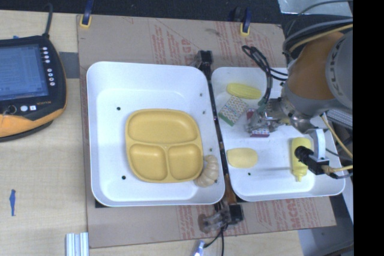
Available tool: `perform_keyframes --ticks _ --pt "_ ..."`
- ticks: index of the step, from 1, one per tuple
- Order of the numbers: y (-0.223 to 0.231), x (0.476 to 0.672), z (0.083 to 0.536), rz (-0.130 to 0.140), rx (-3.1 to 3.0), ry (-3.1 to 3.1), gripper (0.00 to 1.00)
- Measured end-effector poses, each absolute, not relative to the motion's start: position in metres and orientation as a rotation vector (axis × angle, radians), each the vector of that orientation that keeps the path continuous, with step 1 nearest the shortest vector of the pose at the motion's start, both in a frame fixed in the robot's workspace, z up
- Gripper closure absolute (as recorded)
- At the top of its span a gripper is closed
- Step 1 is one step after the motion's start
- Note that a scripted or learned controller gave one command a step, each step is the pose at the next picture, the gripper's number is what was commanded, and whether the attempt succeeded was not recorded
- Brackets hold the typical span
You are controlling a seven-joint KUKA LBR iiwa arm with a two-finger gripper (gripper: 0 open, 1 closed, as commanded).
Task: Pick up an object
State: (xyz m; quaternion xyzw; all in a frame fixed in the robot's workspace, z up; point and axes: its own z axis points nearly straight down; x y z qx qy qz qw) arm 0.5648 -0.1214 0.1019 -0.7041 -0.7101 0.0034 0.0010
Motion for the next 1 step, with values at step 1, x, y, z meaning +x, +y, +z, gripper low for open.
perform_keyframes --ticks 1 --pt "-0.0519 0.6209 0.1928 0.0 -2.215 -2.225 1.0"
